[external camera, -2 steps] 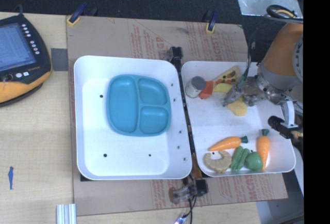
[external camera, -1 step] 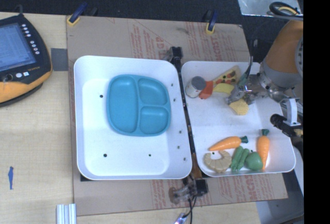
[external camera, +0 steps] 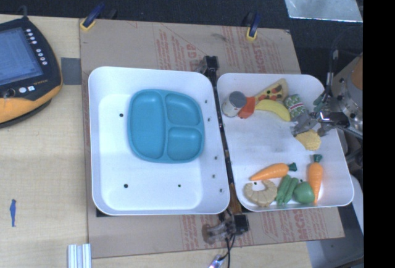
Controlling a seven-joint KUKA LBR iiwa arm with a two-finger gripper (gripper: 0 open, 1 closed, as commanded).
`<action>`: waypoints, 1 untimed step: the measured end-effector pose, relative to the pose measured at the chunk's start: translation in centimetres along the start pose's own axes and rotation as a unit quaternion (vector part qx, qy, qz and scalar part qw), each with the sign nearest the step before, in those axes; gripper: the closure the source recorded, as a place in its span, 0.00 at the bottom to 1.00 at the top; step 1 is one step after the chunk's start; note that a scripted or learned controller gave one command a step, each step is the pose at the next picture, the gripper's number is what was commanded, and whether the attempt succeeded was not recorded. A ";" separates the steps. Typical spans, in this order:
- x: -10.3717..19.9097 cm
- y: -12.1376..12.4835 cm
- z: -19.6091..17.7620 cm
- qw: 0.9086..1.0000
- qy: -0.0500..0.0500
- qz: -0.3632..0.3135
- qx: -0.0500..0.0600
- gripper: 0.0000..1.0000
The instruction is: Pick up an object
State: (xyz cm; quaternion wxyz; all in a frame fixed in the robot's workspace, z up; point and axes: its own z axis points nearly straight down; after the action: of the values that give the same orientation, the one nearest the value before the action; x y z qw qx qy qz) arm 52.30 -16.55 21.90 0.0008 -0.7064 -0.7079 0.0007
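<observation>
Nearest the camera, along the right bin's point(external camera: 231, 165) near edge, lie a pretzel point(external camera: 260, 192), green vegetables point(external camera: 294, 190) and two carrots, one flat point(external camera: 273, 170), one on end point(external camera: 315, 177). My pincer point(external camera: 310, 121) hangs low by that bin's right wall, fingers spread, touching a yellow piece point(external camera: 308, 139) but clasping nothing. A banana point(external camera: 274, 108) and pizza slice point(external camera: 272, 91) sit toward the far edge. The left bin point(external camera: 108, 192) bears a blue divided plate point(external camera: 166, 125).

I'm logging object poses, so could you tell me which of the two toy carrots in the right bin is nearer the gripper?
The upright carrot by the bin's right wall, below the gripper. The other carrot lies sideways, further left.
</observation>
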 end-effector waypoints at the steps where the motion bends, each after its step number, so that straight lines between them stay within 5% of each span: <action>1: 4.5 -4.7 -1.8 1.000 0.000 -0.002 0.001 1.00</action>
State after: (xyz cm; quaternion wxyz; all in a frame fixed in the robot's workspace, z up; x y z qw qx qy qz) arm 47.63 -12.06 23.74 0.0015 -0.7048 -0.7094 0.0013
